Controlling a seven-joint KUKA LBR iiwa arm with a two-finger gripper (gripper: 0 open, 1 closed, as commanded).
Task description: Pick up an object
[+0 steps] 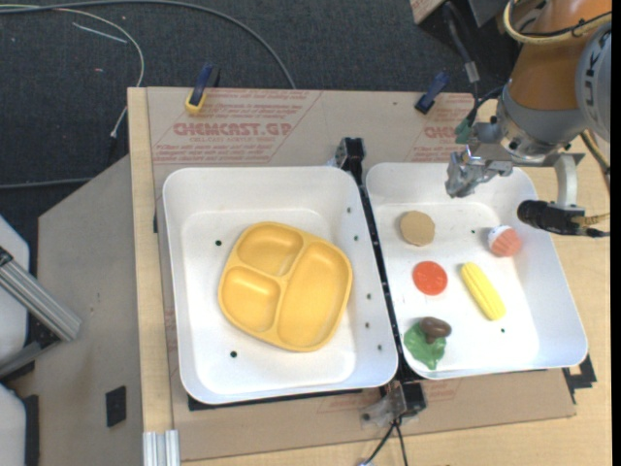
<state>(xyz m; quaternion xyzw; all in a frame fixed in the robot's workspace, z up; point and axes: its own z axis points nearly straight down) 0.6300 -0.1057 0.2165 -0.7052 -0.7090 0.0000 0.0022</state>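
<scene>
Tan round biscuit-like piece (417,227) lies nearest the end effector (467,179) (finger state cannot be told); descend vertically, centred, clear of the right white bin's far wall (427,169).

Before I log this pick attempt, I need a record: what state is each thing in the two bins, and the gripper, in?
Yellow plastic divided plate: upright, lying in the left white bin.
Tan round cookie: lying loose in the right white bin.
Red round slice: lying flat, untouched.
Yellow corn cob: on its side.
Pink and white piece: loose near the right wall.
Green and brown toy: at the near wall.
Gripper: above the right bin's far end, holding nothing visible.
</scene>
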